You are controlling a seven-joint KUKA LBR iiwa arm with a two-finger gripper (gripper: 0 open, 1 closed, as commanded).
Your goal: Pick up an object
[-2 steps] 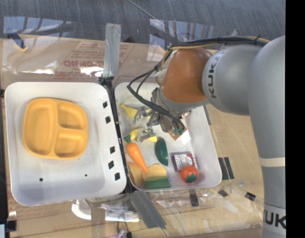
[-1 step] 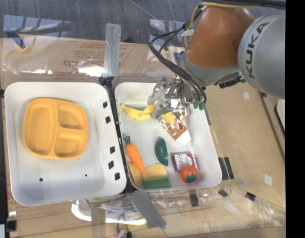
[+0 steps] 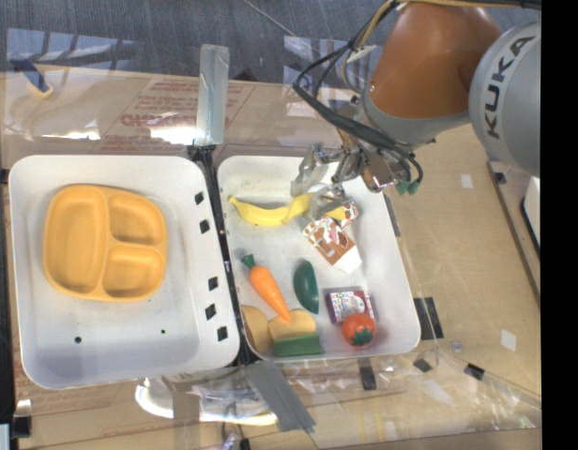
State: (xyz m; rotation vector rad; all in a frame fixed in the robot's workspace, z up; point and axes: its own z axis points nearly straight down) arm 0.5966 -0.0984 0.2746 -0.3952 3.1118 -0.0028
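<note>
My gripper [image 3: 328, 171] hangs at the far side of the right bin [image 3: 394, 251], fingers open, nothing between them. Just below it lie the right end of a yellow banana [image 3: 264, 212] and a small yellow-topped carton [image 3: 338, 213]. A red-and-white carton [image 3: 331, 241] sits a bit nearer. Further toward the front are an orange carrot [image 3: 267, 290], a dark green vegetable [image 3: 307, 286], a purple-and-white packet [image 3: 348, 302], a red tomato [image 3: 358, 330] and a yellow-and-green block [image 3: 294, 334].
The left bin [image 3: 45, 345] holds a yellow divided plate [image 3: 105, 242]. A tan round piece [image 3: 254, 323] lies in the right bin's front left corner. The arm's orange band [image 3: 425, 54] and cables loom over the right bin's far right corner.
</note>
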